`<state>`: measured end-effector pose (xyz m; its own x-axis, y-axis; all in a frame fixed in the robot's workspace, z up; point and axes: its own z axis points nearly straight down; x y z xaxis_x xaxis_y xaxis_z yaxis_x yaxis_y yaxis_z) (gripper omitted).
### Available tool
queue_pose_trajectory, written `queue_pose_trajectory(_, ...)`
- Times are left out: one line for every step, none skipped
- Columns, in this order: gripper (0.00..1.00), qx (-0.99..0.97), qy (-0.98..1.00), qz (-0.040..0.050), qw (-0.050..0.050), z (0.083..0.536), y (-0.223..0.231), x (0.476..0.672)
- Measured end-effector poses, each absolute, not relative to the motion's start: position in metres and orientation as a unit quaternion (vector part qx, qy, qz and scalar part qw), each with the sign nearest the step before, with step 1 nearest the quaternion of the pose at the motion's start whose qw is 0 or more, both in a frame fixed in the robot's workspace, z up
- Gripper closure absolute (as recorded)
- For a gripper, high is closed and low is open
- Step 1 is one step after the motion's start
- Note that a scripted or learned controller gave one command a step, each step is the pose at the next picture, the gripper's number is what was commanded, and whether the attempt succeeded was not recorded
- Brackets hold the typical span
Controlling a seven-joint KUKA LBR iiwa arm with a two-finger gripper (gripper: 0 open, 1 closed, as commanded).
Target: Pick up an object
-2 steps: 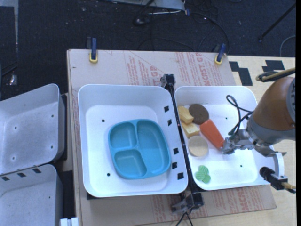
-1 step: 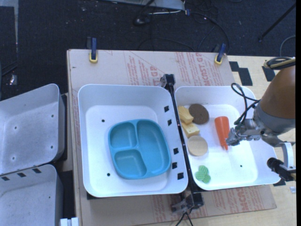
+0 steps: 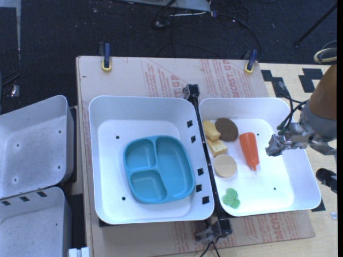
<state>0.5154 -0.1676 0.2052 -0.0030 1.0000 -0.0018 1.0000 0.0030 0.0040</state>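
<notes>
The right bin (image 3: 300,194) holds several toy foods. An orange carrot (image 3: 249,150) lies lengthwise near the middle. A brown round patty (image 3: 226,129) sits at the back, with yellow cheese pieces (image 3: 213,138) beside it. A tan round cookie (image 3: 225,166) lies below them, and a small green piece (image 3: 231,198) rests near the front wall. My gripper (image 3: 274,146) hangs over the right part of this bin, just right of the carrot and apart from it. Nothing shows between its fingers.
The left bin (image 3: 107,116) holds a blue divided plate (image 3: 158,168). A black divider with clips (image 3: 201,154) runs between the bins. White trays (image 3: 32,143) lie off the bench at the left. Yellow clamps (image 3: 106,63) hold the board's back edge.
</notes>
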Motion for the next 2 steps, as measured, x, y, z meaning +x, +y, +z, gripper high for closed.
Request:
queue_pose_trajectory(1.00,0.706,0.708,0.0015,0.004,0.268,-0.172,0.519)
queue_pose_trajectory(1.00,0.704,0.710,0.0010,0.000,0.272,-0.116,0.518)
